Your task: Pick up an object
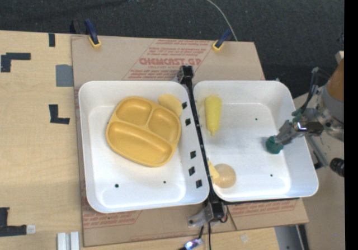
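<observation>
My gripper (278, 141) reaches in from the right and sits low over the right bin (251, 190), near its right wall. Its tip meets a small teal object (273, 145) on the bin floor; whether that object is gripped is not visible. A yellow elongated object (212, 113) lies by the divider at the back of the right bin. A pale round object (224, 176) rests near the divider at the front. In the left bin (92, 148) lies a yellow divided plate (144, 131), with a small yellow lump (170, 102) behind it.
The two bins meet at a black-marked divider (193, 131). They stand on a cardboard sheet (168, 59) held by two clamps at the back. The arm's grey body (327, 114) overhangs the right bin's rim.
</observation>
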You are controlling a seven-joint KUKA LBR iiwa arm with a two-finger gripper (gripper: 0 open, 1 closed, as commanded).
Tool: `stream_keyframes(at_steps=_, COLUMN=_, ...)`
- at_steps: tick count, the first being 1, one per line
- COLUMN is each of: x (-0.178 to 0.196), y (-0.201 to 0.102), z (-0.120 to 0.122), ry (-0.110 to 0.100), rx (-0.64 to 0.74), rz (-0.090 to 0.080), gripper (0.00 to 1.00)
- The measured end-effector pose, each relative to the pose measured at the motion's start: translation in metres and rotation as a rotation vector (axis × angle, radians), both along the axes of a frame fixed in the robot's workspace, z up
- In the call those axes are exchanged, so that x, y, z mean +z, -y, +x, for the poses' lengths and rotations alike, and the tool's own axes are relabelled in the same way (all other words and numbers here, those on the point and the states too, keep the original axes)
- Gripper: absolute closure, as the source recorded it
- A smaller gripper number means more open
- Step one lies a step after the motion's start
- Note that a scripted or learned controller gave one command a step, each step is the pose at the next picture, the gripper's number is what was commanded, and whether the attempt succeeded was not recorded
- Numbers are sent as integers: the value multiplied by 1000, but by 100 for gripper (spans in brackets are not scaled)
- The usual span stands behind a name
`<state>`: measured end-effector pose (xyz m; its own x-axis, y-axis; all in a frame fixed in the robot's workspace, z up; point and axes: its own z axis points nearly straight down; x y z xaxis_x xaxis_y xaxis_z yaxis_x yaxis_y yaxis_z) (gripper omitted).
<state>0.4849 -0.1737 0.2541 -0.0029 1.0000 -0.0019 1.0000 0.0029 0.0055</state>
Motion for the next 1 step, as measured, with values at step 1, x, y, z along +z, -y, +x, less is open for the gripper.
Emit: stream_keyframes(at_steps=1, x=36, y=0, z=1, ry=-2, rx=-1, rz=0, gripper=100)
